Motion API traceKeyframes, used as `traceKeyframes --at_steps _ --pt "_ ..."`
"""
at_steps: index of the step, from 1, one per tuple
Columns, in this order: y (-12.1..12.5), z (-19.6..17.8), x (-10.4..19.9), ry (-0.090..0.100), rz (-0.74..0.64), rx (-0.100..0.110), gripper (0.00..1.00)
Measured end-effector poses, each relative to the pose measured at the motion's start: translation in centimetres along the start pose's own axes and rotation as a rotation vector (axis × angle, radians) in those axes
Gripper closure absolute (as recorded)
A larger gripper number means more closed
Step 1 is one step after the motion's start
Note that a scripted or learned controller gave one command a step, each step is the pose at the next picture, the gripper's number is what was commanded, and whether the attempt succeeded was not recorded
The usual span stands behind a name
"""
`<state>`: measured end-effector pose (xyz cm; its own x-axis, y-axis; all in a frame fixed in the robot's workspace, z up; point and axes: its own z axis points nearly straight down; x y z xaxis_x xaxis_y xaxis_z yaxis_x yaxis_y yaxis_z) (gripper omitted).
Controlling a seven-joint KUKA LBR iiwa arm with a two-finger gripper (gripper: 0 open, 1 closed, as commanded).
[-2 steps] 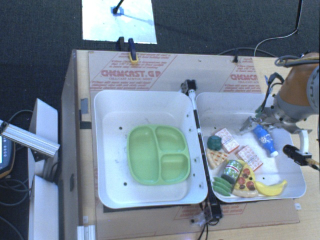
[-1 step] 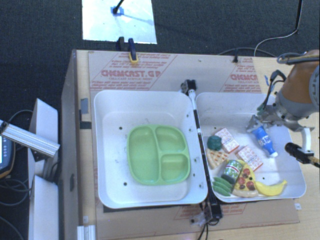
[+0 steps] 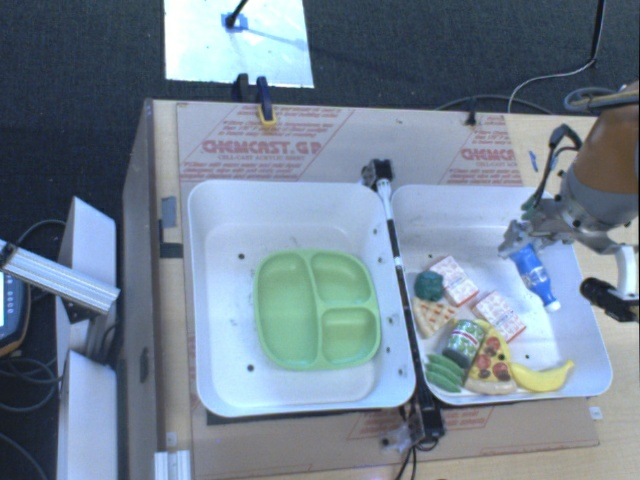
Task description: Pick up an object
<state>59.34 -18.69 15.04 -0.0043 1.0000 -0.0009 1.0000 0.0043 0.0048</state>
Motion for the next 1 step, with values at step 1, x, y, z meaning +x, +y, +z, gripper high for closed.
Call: traceKeyframes --at_steps 1 --pt "4.54 -2.90 7.69 0.001 0.001 0.001 1.00"
